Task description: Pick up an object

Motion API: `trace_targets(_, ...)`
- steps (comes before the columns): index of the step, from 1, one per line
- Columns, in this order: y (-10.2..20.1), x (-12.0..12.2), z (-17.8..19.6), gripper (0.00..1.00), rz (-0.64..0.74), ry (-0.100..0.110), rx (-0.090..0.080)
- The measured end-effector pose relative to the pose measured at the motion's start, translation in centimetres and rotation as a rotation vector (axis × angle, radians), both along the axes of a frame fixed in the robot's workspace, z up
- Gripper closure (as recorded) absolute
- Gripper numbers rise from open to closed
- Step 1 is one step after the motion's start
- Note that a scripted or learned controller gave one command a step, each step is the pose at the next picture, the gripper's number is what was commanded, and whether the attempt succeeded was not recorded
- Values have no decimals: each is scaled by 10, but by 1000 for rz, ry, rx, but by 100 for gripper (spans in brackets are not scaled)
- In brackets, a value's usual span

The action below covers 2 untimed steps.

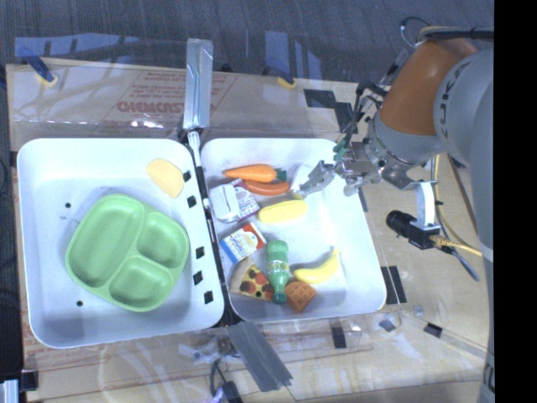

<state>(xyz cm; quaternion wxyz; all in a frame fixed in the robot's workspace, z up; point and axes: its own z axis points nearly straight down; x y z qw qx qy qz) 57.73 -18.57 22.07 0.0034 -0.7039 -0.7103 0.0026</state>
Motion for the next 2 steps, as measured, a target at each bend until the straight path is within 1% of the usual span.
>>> trace_targets(1,-22,34,-120,0,-66,2,0)
trace_targets(2,19,-37,-130,0,21,-3,0)
